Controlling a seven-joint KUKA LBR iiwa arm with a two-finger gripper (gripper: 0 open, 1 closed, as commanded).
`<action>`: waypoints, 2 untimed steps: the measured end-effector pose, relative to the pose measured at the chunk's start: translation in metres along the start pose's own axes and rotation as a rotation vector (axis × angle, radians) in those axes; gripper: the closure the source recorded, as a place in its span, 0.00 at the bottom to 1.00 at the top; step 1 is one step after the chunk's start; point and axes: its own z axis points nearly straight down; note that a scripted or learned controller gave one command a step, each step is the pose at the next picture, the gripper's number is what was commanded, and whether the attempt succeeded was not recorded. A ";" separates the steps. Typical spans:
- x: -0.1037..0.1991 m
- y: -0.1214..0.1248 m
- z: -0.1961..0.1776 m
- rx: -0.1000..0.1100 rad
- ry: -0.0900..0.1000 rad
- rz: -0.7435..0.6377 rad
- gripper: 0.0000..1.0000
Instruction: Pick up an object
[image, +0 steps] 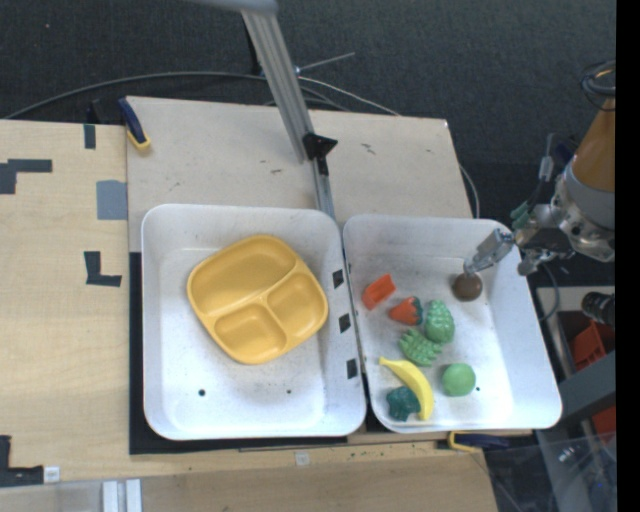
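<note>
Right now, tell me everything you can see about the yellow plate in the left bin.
The yellow plate is a rounded-square divided tray that looks like smooth plastic, with one large compartment toward the far side and two smaller ones toward the near side. It lies flat, right side up, turned at a slant, on the floor of the left bin, a little toward the far side. Nothing lies in it or touches it besides the bin floor.

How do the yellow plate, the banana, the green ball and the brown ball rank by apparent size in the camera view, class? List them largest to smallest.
1. yellow plate, by far the largest
2. banana
3. green ball
4. brown ball, only slightly smaller than the green ball, so that order is unsure
</note>
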 end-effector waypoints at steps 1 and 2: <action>0.000 0.000 0.000 0.000 0.000 0.000 0.00; 0.000 0.005 0.045 0.005 0.000 0.001 0.00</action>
